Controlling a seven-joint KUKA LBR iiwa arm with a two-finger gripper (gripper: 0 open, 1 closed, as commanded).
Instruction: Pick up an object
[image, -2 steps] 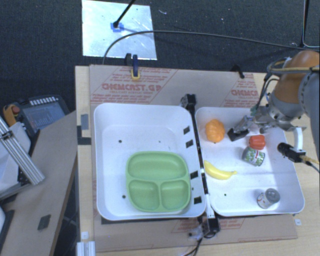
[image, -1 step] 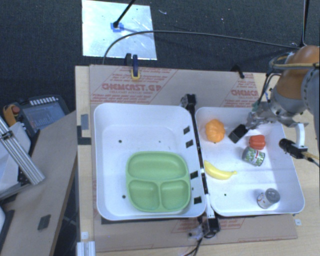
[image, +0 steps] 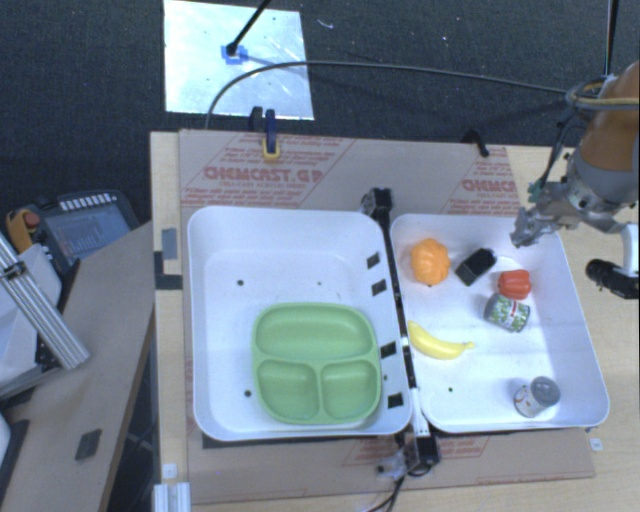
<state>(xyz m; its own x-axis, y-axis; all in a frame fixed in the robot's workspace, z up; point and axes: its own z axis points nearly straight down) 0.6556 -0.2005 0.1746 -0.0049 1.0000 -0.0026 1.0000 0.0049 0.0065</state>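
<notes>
Camera view: jaws (image: 527, 232), state unclear, hover near black block (image: 475, 265).

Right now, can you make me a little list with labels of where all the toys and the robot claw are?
left bin: holds a green divided tray
right bin: orange fruit, black block, red pepper, green-label can, banana, silver can lying on its side
claw: over the right bin's far right corner, nothing seen between its fingers
nearest item to claw: black block
banana: near the divider between the bins
</notes>
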